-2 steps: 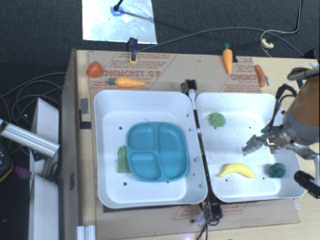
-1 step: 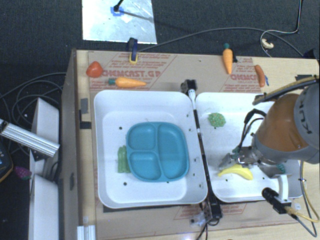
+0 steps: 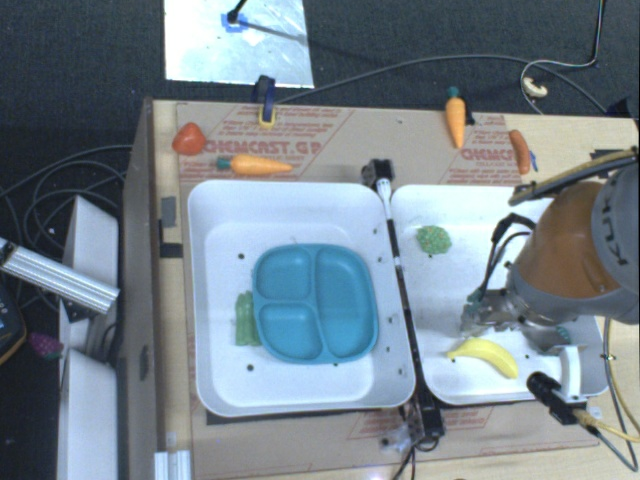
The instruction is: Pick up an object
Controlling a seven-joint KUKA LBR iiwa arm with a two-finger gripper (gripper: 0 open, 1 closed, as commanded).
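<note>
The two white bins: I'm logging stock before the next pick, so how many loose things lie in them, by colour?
Blue: 1, the divided plate
Green: 2, a leafy piece and a green piece beside the plate
Yellow: 1, the banana
Total: 4

We see two white bins point(image 3: 215, 268) — one with a sky-blue divided plate point(image 3: 315, 303) and a pale green piece point(image 3: 245, 320), the other with a yellow banana point(image 3: 485, 356) and a mottled green clump point(image 3: 434, 238). Orange carrots point(image 3: 455, 120) lie on the tan, red-lettered board point(image 3: 330, 143) — the arm's band point(image 3: 570, 248) is orange too.
</note>
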